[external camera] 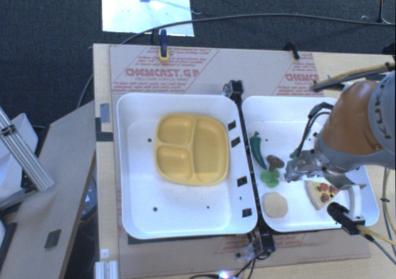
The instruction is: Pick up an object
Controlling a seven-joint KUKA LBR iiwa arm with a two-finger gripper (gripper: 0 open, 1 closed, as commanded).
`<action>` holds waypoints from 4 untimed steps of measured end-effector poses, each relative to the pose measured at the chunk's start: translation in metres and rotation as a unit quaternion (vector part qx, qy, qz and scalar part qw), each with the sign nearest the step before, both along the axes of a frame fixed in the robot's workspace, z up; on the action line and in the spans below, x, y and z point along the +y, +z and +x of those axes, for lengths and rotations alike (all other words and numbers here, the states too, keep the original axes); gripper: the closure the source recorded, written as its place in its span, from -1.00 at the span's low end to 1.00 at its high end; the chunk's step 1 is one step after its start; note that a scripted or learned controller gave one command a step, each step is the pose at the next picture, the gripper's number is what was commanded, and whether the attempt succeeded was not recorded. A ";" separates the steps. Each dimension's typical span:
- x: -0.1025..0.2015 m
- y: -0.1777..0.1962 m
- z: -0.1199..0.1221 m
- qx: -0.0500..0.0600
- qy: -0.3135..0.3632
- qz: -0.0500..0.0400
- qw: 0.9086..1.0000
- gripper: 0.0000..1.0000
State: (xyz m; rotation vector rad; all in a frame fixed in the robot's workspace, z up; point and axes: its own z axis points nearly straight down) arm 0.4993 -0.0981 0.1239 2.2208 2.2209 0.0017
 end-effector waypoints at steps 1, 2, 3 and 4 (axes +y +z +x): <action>0.001 0.064 0.001 -0.002 0.002 -0.001 1.000 1.00; 0.008 0.121 -0.003 -0.003 0.002 -0.001 1.000 1.00; 0.008 0.138 -0.002 -0.001 0.002 0.000 1.000 1.00; 0.064 0.130 0.027 -0.001 0.005 0.000 1.000 1.00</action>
